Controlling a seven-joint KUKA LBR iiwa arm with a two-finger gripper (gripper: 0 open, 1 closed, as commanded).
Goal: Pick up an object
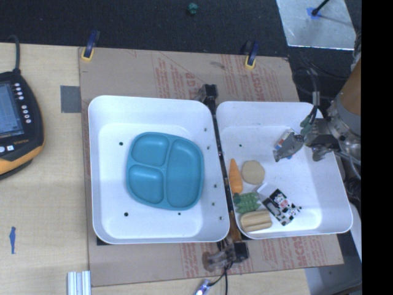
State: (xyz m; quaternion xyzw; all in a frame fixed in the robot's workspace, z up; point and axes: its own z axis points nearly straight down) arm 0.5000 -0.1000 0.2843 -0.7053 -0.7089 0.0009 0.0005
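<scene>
Risk: the carrot [234,174], cookie [252,172], green toy [248,201], block [255,220] and card [282,206] lie packed close. If I come down in the middle of them, I could bump two things and grab none.

Risk two: the carrot lies right against the wall between the bins [216,165]. A finger could hit that wall and push the carrot away.

Risk three: the cookie looks flat and round. I think it could slip out when I squeeze.

My gripper [287,146]: it hangs over the right bin [319,183], near the top right part. I cannot tell if it is open or shut, and I see nothing in it.

Where the things are: they sit in the right bin, toward 7 o'clock from my gripper. The cookie is nearest, but apart from me. The carrot is just at 9 o'clock of the cookie. The green toy, block and card are lower, near the bottom edge.

Left bin [110,165]: it has a blue plate [164,171], far off at 9 o'clock.

Best pick, I think: the cookie or the card, since they have the most room around them.
</scene>
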